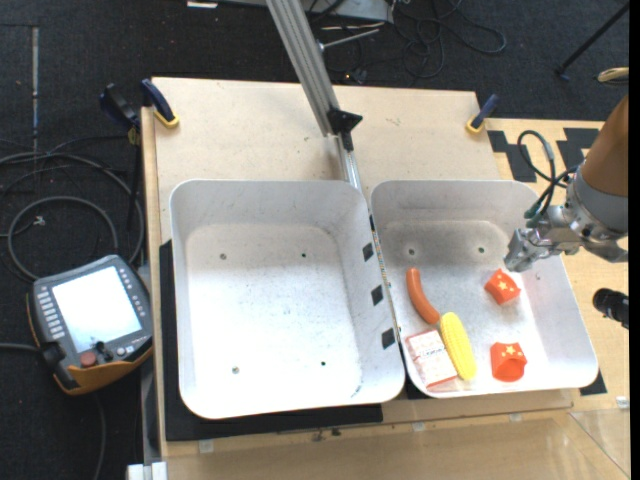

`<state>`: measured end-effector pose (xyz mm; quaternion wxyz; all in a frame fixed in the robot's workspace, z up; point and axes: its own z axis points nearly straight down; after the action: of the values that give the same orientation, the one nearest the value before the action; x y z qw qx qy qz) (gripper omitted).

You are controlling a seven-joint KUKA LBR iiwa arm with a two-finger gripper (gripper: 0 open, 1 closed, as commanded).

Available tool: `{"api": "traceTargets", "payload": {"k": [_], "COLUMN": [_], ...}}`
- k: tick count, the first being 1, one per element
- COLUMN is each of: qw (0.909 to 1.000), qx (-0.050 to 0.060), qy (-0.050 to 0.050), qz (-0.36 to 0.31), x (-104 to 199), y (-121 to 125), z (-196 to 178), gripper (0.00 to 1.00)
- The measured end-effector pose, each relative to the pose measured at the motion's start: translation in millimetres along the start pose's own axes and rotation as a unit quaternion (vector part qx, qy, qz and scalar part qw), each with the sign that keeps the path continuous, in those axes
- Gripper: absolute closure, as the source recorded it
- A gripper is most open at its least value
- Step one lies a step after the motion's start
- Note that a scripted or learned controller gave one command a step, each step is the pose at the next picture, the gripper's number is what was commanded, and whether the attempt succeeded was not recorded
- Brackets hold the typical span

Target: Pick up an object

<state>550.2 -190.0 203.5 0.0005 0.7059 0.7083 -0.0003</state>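
Find the gripper (522, 251) poised over the right bin (480, 184); cannot tell how wide it stands. Take the red block (502, 288) as the likeliest target, lying on the bin floor just below and beside it, well apart from the sausage (422, 296) and corn (457, 345). Centre squarely over the block, align across its flat faces, descend fully, then close

bench (250, 138) — wooden | two white bins — left (200, 218), right (440, 203) — side by side
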Motion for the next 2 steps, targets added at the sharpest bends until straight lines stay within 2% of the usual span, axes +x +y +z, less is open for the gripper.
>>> {"api": "traceTargets", "payload": {"k": [1,2], "qw": [1.0,1.0], "qx": [-0.001,-0.001], "qy": [0.001,0.001], "qz": [-0.003,-0.003], "x": [56.1,110.0], "y": [13.1,42.4], "z": [-11.7,-11.7], "gripper": [1.0,1.0]}}
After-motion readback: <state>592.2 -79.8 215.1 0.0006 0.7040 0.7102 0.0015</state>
